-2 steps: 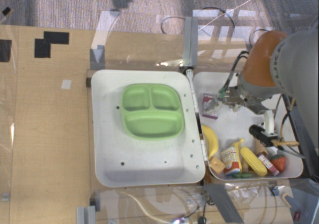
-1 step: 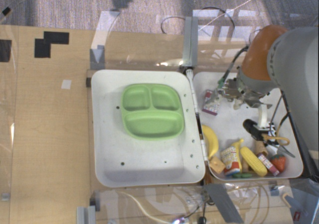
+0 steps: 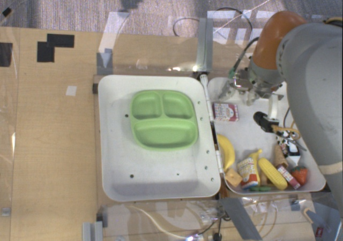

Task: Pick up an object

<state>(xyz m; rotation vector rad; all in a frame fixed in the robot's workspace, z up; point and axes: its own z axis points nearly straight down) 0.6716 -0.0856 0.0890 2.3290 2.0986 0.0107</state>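
So the closest thing to grab is a small pink-and-white packet (image 3: pixel 225 111). It lies flat in the right bin (image 3: pixel 245 139), near that bin's far left corner. The gripper (image 3: pixel 242 85) hangs over the far end of the same bin, and the packet is just below and a bit left of it in the camera view. They look apart, not touching. Honestly I can't tell whether the gripper is spread or closed, it's all a blur of grey metal up there. Nothing visibly sits in it.

Nothing lies on top of the packet and there's bare white floor all round it, so it's free on every side.

Further from the gripper, toward the near end of the bin, it gets crowded. 1 banana (image 3: pixel 228 152) lies along the left wall, well below the packet. Next to that is 1 snack pouch (image 3: pixel 247 170), then 1 yellow corn cob (image 3: pixel 272 174), packed close together. Off to the right of those I count 1 black-and-white cow-patterned thing (image 3: pixel 290 144) and 1 red thing (image 3: pixel 302 175) in the near right corner, too small to name. There are a couple more bits jammed in the pile that I can't make out.

Way over to the gripper's left, the left bin (image 3: pixel 115 127) holds 1 green plate (image 3: pixel 162 119) with 3 compartments.

That's 2 bins in total.
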